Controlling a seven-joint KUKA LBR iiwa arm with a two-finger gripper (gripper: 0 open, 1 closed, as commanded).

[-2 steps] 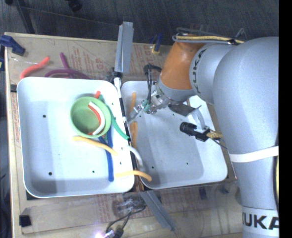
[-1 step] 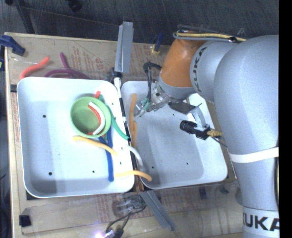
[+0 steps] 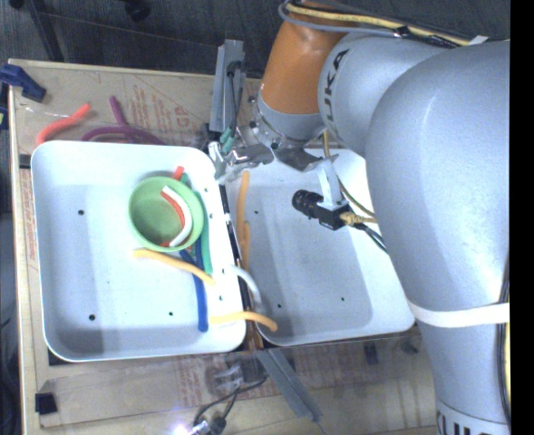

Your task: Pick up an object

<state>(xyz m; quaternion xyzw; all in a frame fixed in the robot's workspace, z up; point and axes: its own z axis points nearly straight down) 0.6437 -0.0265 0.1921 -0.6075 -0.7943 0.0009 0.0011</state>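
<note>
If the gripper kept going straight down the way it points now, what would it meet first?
Likely the ridge where the two white bins meet, near the orange stick; the gripper hangs about there, though depth is unclear.

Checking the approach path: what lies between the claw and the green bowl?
In the camera view, only a short stretch of bare white floor of the left bin separates the claw from the green bowl.

A green bowl (image 3: 162,211) lies amid coloured strips near the left bin's (image 3: 67,270) right wall; an orange stick (image 3: 243,208) leans there.
</note>
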